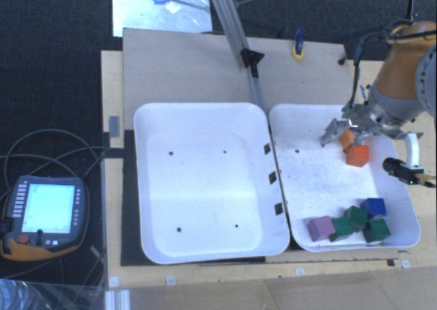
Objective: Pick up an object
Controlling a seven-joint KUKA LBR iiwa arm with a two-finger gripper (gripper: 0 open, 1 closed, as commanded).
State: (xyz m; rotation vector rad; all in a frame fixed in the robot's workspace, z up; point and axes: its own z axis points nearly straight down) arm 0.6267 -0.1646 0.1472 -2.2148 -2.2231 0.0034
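In the right bin [300, 186], spread jaws straddle two orange blocks [354, 149]; four blocks sit apart.

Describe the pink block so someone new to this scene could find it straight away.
Start at the right-hand bin, the one the arm reaches over, and go to its near edge, where blocks sit clustered. The pink block is at that cluster's left end, touching a green block; it is the one pink piece.

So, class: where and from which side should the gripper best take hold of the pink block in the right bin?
Probably from above, closing on the pink block across its near and far faces. Its right face touches a green block, and the bin wall crowds the near-left, so a side approach looks blocked.
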